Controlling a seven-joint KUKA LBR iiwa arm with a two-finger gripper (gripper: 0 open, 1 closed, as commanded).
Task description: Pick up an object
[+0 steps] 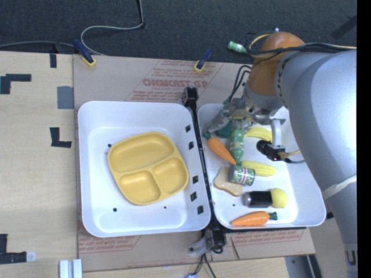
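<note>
Two white bins sit side by side on the bench (40,172). In the left bin (93,213) you see a yellow divided plate (148,167). In the right bin (307,207), the tool (232,120) hangs low over the far left corner; you cannot tell its state. Just beside it lies a carrot (221,149) and a green bottle (237,143). Nearer you: corn cob (259,168), can (241,175), second carrot (252,218).

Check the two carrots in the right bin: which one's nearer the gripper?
The upper carrot, lying diagonally by the divider just below the gripper. The other carrot lies along the bin's near edge, past the can.
</note>
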